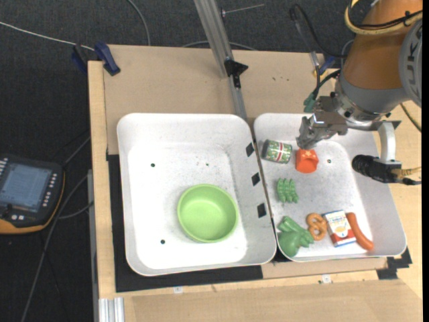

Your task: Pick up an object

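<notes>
Presently my gripper (307, 139) hovers just above the orange-red toy (306, 161), beside the green-labelled can (277, 151) in the right bin (375, 200); finger state: cannot tell. Nothing lifted; all picking remains, I judge.

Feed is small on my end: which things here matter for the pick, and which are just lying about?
In play, right bin:
hand
can
orange toy
green ridged piece
green leafy toy
pretzel
small carton
carrot

Lying about:
green bowl in the left bin
pendant beside the bench
</notes>
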Robot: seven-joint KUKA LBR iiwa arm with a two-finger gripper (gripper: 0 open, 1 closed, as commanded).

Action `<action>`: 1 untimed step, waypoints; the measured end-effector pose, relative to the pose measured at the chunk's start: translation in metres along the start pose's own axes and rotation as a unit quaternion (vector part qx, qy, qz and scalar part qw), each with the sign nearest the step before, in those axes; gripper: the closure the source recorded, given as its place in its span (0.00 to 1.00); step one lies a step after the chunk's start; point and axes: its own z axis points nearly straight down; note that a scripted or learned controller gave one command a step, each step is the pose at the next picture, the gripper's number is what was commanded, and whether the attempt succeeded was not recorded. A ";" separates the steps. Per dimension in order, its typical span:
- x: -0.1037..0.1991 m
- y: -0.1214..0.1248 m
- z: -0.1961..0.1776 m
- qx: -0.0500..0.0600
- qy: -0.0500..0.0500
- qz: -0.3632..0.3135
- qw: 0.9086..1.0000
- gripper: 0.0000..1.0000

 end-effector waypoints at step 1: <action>0.059 -0.007 0.002 0.000 0.000 0.000 1.000 1.00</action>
